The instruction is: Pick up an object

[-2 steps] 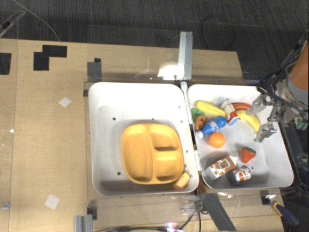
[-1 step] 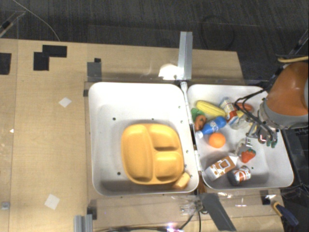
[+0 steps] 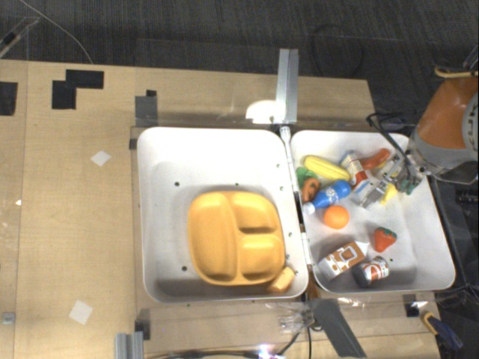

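On the table [image 3: 67,223], two white bins side by side. Left bin [image 3: 161,170]: one yellow divided plate [image 3: 236,236], lying flat toward the front; one small tan block [image 3: 282,279] touching the plate's front right corner. Right bin [image 3: 434,238]: one banana [image 3: 325,167] near the back left; a green piece [image 3: 305,177] tucked just under it; one blue bottle [image 3: 331,193] beside an orange [image 3: 336,216]; one strawberry [image 3: 384,238] apart to the right; one brown-and-white carton [image 3: 343,259] and one dark can [image 3: 372,271] close together at the front; one red sausage-shaped toy [image 3: 374,159] and a small white-and-red container [image 3: 352,163] at the back. My arm [image 3: 447,122] comes in from the right, and my gripper [image 3: 393,176] sits low over the back of the right bin, among a silver and yellow clutter just right of the bottle. Whether my jaws are open, closed or gripping anything, I cannot tell.
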